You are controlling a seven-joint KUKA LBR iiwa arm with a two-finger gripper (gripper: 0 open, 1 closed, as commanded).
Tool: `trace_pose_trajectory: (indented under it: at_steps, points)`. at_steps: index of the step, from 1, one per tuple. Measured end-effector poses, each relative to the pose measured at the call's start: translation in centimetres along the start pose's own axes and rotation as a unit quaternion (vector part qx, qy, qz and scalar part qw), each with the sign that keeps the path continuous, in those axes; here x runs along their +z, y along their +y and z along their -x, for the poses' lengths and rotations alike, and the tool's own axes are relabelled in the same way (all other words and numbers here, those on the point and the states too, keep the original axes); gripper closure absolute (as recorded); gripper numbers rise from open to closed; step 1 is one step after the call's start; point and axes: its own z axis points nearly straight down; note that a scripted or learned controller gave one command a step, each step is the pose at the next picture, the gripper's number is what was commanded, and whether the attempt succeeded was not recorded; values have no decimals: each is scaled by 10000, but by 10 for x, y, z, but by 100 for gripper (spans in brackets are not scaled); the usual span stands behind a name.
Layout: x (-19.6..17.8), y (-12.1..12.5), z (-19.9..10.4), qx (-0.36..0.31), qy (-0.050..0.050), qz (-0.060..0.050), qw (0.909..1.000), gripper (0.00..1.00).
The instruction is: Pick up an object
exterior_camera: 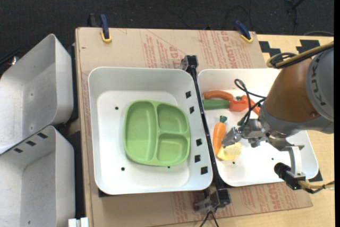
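In the right bin [265,175] lie an orange carrot [218,135], a pale yellow piece [230,153] just below it, and an orange-and-green toy [223,98] near the bin's far left. My gripper [234,138] hangs low over the bin's left half, right beside the carrot and above the yellow piece. Its metal fingers [229,140] point left toward the carrot. Nothing shows between them. The grey arm with its orange band [289,98] covers the bin's middle and right.
The left bin [106,167] holds a green three-compartment plate [157,133]. A black divider [201,125] runs between the two bins. Two spare white bins [32,114] sit off the bench at the left. Cables loop over the right bin's far side.
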Motion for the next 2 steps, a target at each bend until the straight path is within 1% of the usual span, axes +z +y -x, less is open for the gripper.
trace_pose_trajectory:
  at_steps: [1, 2]
  points:
    - [-13, 1, 0, 3, -1, 21, 10000, 100]
    - [-60, -7, 1, -8, -8, 45, 10000, 100]
